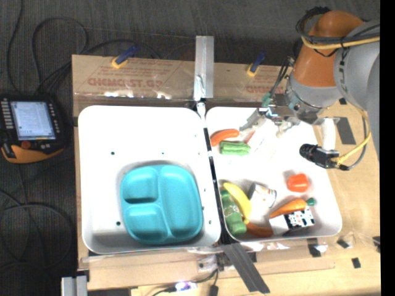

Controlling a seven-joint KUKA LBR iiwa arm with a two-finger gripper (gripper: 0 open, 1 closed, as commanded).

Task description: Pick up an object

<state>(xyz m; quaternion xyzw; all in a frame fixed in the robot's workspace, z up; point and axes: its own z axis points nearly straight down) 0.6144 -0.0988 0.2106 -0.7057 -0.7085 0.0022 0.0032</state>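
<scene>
While the toys lay crowded along the near wall of the right bin (321,165), the gripper (266,123) hung over barer floor beside the green piece (234,147), fingers spread and holding nothing, presumably for an unobstructed descent.

Bright, even overhead light; soft shadows, slight overall blur, white bins (99,184) glaring.

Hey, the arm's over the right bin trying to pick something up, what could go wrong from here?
1. The gripper hangs beside the green piece and orange piece, which touch; closing on one may nudge the other away.
2. The banana, white cup and carrot are crowded together at the near edge of the right bin, so a grasp there could catch two things or slip.
</scene>
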